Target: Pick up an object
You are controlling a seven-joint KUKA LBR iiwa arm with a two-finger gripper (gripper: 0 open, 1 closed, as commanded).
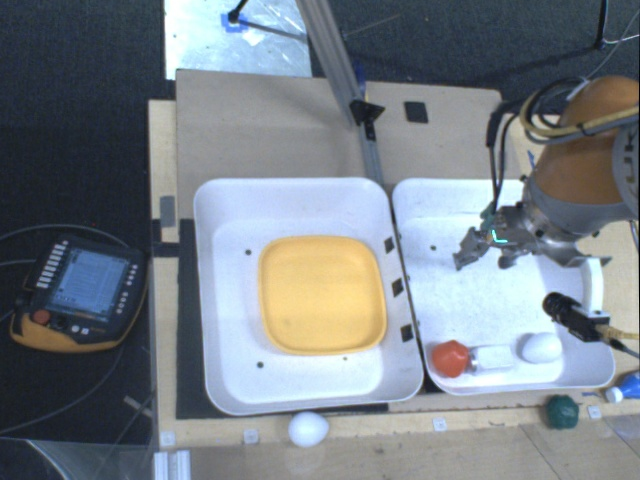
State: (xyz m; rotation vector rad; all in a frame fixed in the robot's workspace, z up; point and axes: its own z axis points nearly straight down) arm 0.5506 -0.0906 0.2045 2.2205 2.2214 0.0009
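Red ball (450, 358) lies at the front of the right bin (440, 218), below and left of the gripper (487, 251), well apart from it.
We see the gripper's fingers spread, holding nothing, over the bin's floor. Beside the ball lie a clear white piece (492, 358) and a white egg shape (541, 348). The left bin (225, 298) holds a yellow plate (322, 294). On the bench (270, 118) edge sit a white ball (308, 429) and a green ball (562, 411); a pendant (75, 303) rests on dark floor.

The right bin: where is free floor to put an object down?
In the right bin, the floor is bare between its left wall and the gripper. The near edge is crowded: red ball, clear tube, white egg.
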